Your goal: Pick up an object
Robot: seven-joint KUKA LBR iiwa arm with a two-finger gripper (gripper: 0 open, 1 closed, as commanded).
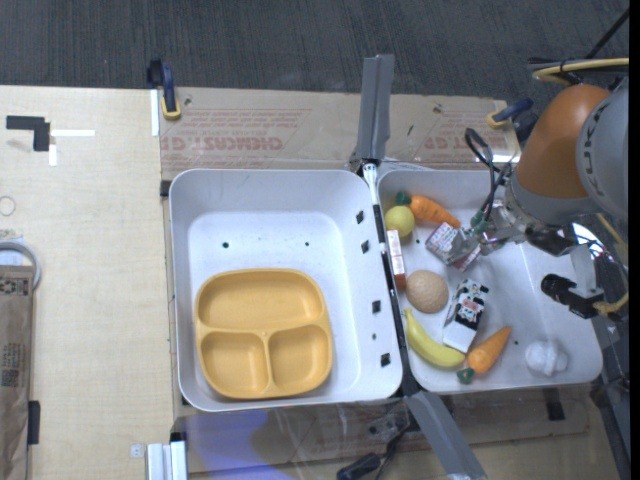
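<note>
The right bin (572,298) holds several objects. A yellow lemon (399,218) and an orange carrot (433,209) lie at its far left. A small silver and red packet (442,239) sits just below them. Further toward the front are a tan round ball (427,291), a black and white carton (466,309), a banana (430,342), a second carrot (488,349) and a white lump (545,357). My gripper (472,242) is low in this bin, its tip right beside the packet's right edge. Nothing is visibly lifted.
The left bin (200,218) holds a yellow divided plate (265,333). The arm's orange band (560,143) and grey links hang over the right bin's far right side. A dark divider wall (380,258) separates the bins. Cardboard lies behind them.
</note>
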